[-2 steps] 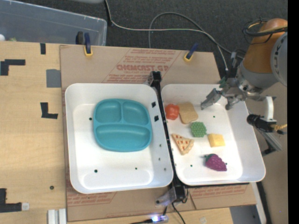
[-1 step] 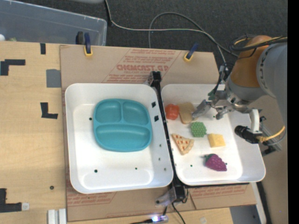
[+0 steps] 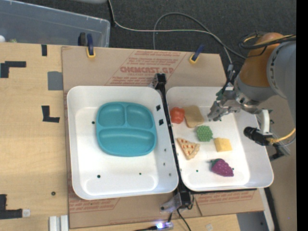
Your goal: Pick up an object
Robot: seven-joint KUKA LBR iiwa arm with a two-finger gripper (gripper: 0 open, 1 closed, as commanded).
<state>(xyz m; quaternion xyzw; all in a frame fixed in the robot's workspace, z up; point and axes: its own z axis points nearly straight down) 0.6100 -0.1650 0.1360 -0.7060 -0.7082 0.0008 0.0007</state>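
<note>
The arm runs off the right edge, so only its wrist end and orange band are visible. The end effector is small and dark — whether its fingers are parted cannot be told, and it hangs over the right bin's upper wall, hiding part of it. A clear plastic tub is cut off at the top left corner. The counter continues past the left and bottom edges.

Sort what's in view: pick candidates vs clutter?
Job: tool; in the right bin: red tomato, tan bread slice, green broccoli, yellow cheese cube, pizza slice, purple grapes.

Lying about: teal divided plate in the left bin, two clamps, clear tub.
</note>
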